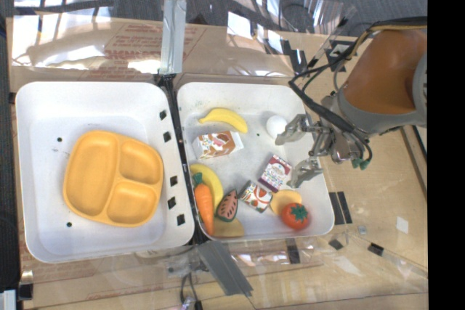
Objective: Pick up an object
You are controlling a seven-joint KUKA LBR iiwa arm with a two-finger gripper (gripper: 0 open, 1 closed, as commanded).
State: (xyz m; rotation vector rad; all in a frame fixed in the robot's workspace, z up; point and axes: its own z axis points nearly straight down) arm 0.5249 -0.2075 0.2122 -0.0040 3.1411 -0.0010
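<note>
Closest to the camera, along the near wall of the right bin (pixel 320 99), lie a carrot (pixel 204 206), a brown strawberry-like piece (pixel 228 205) and a red tomato (pixel 295 215) that touches a pale yellow piece (pixel 284 200) just behind it. A small red-and-white carton (pixel 256 196) sits between the strawberry piece and that yellow piece, and a second carton with purple print (pixel 275 173) leans just beyond it. A yellow banana (pixel 211 179) lies against the bin's left wall above the carrot, another carton (pixel 216 144) rests further back, and a second banana (pixel 224 117) curves near the far side, with a white egg (pixel 276 126) to its right. My jaws (pixel 301 151) hang over the right part of this bin, spread wide, with nothing between them: one finger (pixel 293 129) is just beside the egg, the other (pixel 308 172) is near the purple-print carton. My grey arm with its orange band (pixel 385 76) comes in from the right over the table (pixel 378 214). The left bin (pixel 43 112) holds a yellow divided tray (pixel 112 176) lying flat.
</note>
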